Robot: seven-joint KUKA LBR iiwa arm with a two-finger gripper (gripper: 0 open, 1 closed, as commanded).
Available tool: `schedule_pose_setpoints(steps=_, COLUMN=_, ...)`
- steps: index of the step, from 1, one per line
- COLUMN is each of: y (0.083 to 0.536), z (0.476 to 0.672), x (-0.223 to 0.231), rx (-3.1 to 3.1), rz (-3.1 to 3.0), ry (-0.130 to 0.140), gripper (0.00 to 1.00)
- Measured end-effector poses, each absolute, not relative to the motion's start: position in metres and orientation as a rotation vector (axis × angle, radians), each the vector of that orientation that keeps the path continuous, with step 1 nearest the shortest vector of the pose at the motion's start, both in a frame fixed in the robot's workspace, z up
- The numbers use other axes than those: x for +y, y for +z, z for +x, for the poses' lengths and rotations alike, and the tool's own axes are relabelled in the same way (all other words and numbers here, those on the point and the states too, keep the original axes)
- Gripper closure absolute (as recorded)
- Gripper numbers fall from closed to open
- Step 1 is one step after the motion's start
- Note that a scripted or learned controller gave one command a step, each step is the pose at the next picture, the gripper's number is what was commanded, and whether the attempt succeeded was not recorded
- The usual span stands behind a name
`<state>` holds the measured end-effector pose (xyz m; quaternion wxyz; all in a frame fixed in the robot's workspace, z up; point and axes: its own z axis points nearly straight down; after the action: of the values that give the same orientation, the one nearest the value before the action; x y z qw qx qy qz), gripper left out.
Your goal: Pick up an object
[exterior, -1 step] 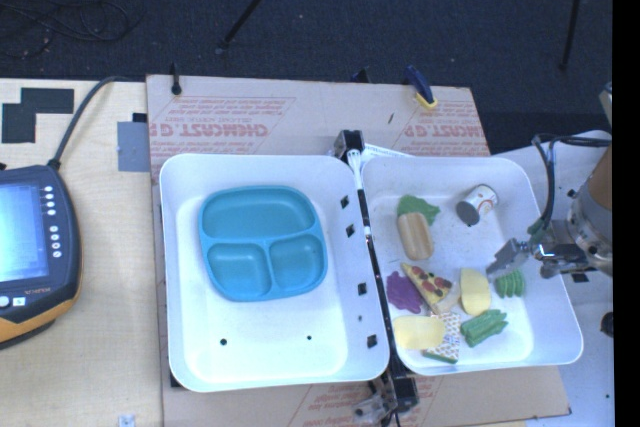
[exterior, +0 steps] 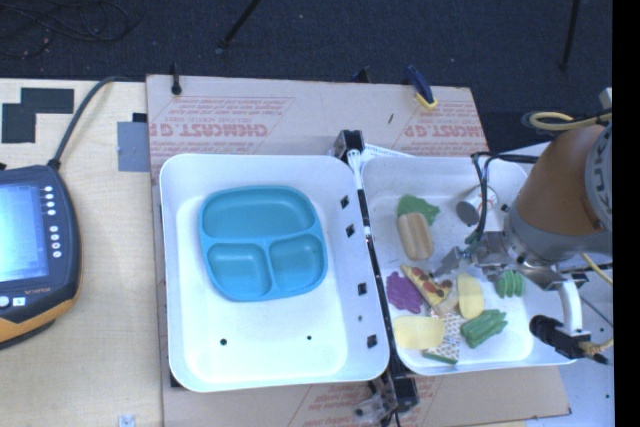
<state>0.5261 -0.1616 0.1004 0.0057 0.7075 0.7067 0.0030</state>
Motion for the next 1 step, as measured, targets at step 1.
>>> schedule_pose_setpoints(steps=1, y=0.0923, z=0.5755, x=-0.1123, rx=2.21, rz=2.219, ry=0.001, gripper=0.0)
